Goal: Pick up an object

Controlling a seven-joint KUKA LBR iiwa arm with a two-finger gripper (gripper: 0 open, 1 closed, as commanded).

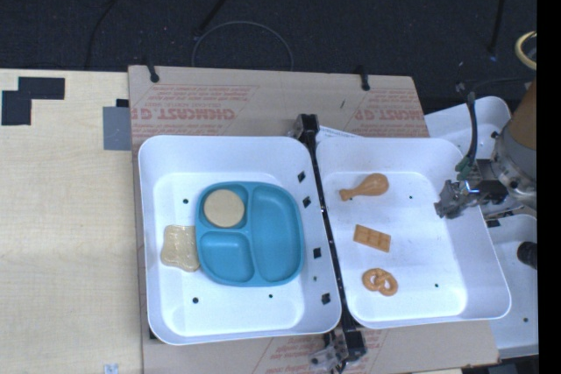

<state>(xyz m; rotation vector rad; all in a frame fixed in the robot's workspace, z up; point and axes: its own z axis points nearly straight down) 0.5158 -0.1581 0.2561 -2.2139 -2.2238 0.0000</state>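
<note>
Grey arm (517,155), orange band, black cable (473,131).

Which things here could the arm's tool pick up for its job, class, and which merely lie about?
For the job:
tool, at the right bin's edge
drumstick
brown bar
pretzel
round cracker on the blue tray
pale piece beside the tray

Lying about:
blue tray
two white bins
cardboard sheet
cables

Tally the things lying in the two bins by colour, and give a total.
Blue: 1, the divided plate
Tan or brown: 5, the round cookie, pale bread slice, drumstick, flat bar, pretzel
Total: 6
</note>
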